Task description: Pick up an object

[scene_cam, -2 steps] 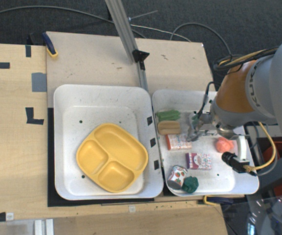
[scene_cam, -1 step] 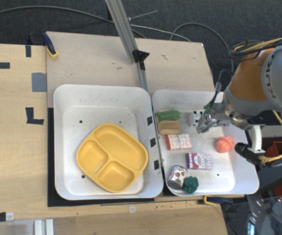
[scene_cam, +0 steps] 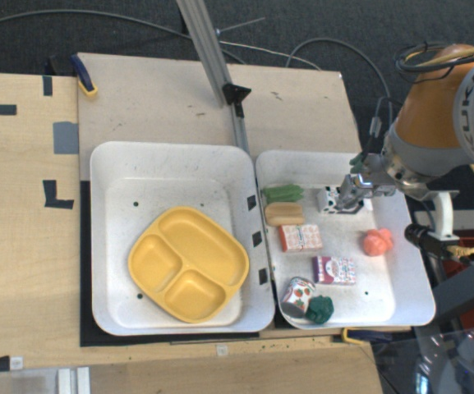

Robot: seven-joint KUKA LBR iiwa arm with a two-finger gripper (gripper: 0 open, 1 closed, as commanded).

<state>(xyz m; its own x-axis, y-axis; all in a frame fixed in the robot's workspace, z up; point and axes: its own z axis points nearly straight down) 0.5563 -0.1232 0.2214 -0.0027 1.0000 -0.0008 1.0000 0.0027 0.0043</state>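
Note:
My gripper hangs low over the upper middle of the right bin, reaching in from the right. Just left of it lie a green leafy item and a tan bread-like piece. Below those is a small red-and-white carton. A pink round object rests to the lower right of the gripper. A purple-and-white carton sits lower down. At the bin's lower left corner are a small printed cup and a dark green lump. Nothing shows between the fingers.
The left bin holds a yellow divided plate. A grey metal pole slants down from the top to the seam between the bins. Cables trail across the dark floor behind. The grey arm with its orange band fills the right side.

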